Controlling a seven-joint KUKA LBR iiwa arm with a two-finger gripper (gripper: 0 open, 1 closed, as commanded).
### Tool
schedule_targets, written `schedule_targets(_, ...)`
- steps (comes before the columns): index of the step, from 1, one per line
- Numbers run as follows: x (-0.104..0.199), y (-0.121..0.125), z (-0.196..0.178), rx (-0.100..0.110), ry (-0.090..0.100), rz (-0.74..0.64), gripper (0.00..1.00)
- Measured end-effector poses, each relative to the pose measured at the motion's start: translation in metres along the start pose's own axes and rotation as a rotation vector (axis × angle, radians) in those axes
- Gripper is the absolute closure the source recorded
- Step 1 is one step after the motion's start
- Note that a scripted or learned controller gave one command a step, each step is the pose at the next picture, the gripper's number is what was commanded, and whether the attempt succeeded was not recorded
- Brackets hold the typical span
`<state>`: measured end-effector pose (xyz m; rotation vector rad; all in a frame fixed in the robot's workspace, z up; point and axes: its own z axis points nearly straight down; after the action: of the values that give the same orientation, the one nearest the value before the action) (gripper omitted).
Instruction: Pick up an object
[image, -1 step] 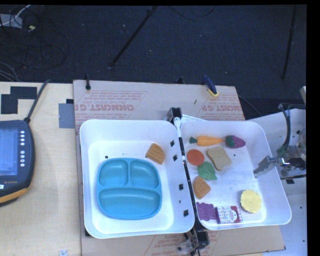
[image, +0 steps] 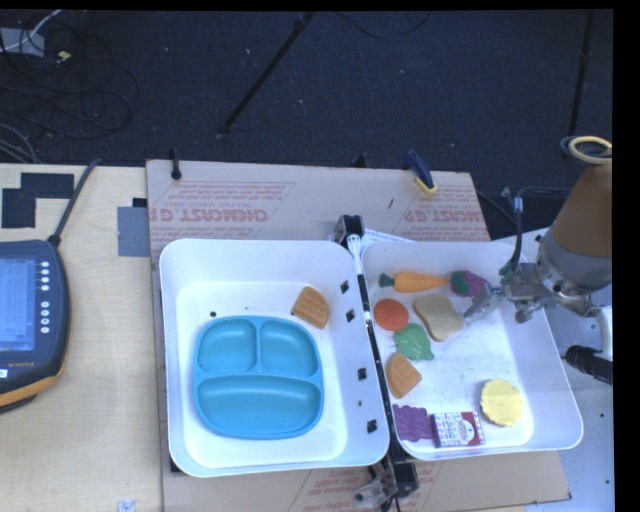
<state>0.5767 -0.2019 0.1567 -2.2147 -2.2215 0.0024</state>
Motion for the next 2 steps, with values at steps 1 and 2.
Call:
schedule_targets(1, -0.01, 0.069, 0.025, -0.006, -0.002, -0.001, 0.0)
schedule_targets(2, 0.005, 0.069, 0.067, -0.007, -0.003, 0.002, 0.0)
